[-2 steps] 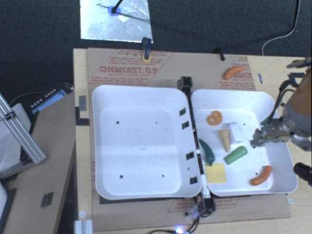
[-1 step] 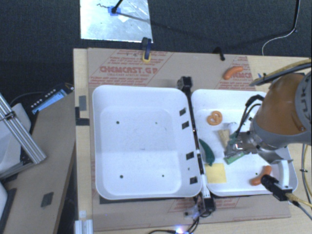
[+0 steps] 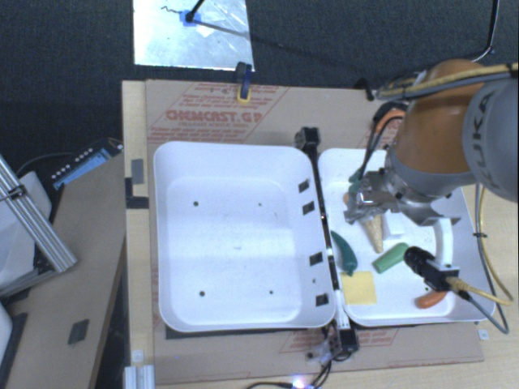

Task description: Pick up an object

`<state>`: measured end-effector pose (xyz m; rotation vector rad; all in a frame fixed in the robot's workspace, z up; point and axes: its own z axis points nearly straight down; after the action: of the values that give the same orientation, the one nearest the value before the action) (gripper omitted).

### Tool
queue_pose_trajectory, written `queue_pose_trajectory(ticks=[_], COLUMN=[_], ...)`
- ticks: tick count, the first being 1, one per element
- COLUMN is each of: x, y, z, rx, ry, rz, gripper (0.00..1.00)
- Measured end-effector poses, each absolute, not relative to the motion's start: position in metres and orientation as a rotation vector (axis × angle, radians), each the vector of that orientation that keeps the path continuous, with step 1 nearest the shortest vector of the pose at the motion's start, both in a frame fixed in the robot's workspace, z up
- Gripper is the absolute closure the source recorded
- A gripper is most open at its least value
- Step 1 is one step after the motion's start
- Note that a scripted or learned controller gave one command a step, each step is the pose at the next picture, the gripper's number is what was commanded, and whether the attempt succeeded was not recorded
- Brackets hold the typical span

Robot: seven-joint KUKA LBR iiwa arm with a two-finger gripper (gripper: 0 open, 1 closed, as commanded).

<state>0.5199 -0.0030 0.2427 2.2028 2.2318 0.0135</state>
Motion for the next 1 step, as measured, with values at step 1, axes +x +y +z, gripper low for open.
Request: queue_pose_trajectory(ticks=[1], x=[0.4853], y=[0.0341], z=[0.2053], rx=[2.215], ry=[2.232], rz=[-0.001], gripper=[1.00])
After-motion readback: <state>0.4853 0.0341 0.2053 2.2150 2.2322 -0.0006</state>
